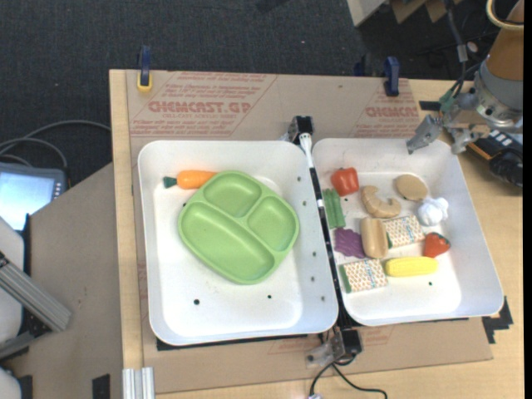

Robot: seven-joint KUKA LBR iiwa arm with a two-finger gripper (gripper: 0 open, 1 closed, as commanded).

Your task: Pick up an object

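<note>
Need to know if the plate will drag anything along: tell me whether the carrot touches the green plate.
Touching. The camera view shows the carrot lying against the upper left rim of the green plate in the left bin, with no white gap between them.

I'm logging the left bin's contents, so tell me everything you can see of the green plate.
The green plate is a rounded, pale green divided dish that looks like plastic, with three compartments: two smaller toward the far side, one long one nearer. It lies flat and right side up in the left bin. The toy carrot sits at its far left rim, apparently touching.
</note>
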